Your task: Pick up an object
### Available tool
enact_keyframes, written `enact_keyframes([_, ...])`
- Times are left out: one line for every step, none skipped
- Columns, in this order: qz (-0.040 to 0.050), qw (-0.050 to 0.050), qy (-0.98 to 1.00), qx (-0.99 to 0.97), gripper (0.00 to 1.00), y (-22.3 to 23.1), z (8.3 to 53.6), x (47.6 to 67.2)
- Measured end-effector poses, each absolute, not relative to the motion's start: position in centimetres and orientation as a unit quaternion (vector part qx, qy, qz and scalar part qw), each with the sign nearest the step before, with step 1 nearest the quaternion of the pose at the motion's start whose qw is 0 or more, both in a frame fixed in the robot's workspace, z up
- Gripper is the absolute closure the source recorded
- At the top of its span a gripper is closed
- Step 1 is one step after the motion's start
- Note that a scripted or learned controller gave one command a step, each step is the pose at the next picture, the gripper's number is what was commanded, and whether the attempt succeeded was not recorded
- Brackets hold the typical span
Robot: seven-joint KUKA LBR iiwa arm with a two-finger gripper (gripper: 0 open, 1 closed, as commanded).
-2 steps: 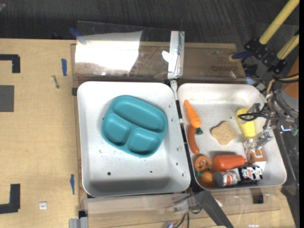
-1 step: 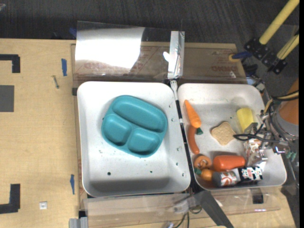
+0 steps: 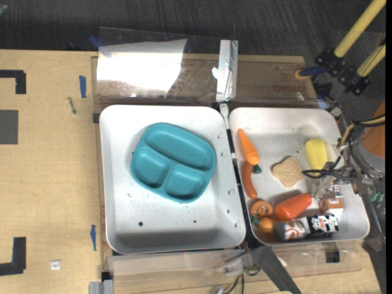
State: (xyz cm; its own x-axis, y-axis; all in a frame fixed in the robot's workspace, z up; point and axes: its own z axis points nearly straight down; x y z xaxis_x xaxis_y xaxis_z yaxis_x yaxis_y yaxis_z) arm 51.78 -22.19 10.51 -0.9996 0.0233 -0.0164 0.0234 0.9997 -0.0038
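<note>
Teal tray point(image 3: 173, 160) in left bin point(image 3: 116, 182)

The two white bins point(image 3: 165, 231) look like smooth, slightly glossy plastic. The teal divided plate point(image 3: 173, 159) is matt plastic. The bench point(image 3: 43, 182) is pale, matt wood. The carrot point(image 3: 247, 147) and the yellow block point(image 3: 316, 153) seem smooth plastic, while the tan biscuit shape point(image 3: 286, 171) looks rougher, perhaps foam.
</note>
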Motion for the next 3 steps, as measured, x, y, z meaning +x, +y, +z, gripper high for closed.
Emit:
enact_keyframes([-0.0029,0.008,0.996,-0.087,1.0,-22.3,23.9,56.8])
enact_keyframes([0.0023,0.001,0.995,-0.104,1.0,-17.2,16.6,66.8])
enact_keyframes([-0.0013,0.004,0.958,-0.286,1.0,-21.2,8.9,61.4])
